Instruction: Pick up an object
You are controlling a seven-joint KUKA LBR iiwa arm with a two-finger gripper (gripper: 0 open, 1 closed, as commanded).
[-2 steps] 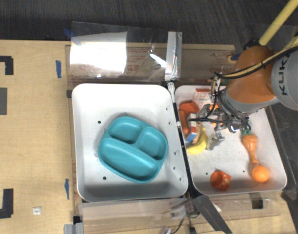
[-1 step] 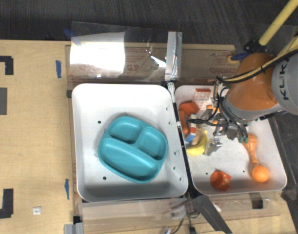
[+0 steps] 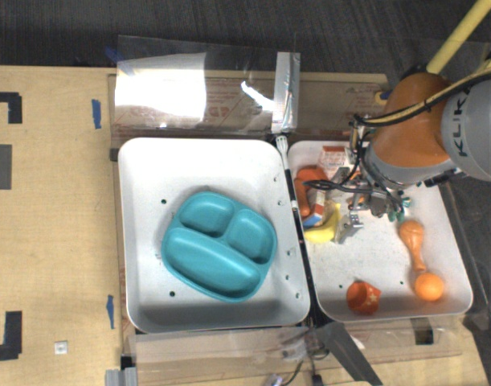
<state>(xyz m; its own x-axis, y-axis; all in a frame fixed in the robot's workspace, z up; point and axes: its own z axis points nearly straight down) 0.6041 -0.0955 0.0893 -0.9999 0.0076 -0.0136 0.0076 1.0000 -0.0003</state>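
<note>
Right now a yellow banana-like toy (image 3: 324,225) lies at the left side of the right bin (image 3: 458,300), touching the gripper (image 3: 351,219) poised just above it; whether its fingers are spread or pinching cannot be made out. Nearby lie an orange dumbbell-shaped toy (image 3: 420,262) and a red cup (image 3: 362,296). A teal divided plate (image 3: 219,244) fills the left bin (image 3: 141,167).

The grey arm (image 3: 470,127) reaches in from the right, its orange band (image 3: 414,123) above the wrist, the gripper (image 3: 353,215) pointing down below it.
</note>
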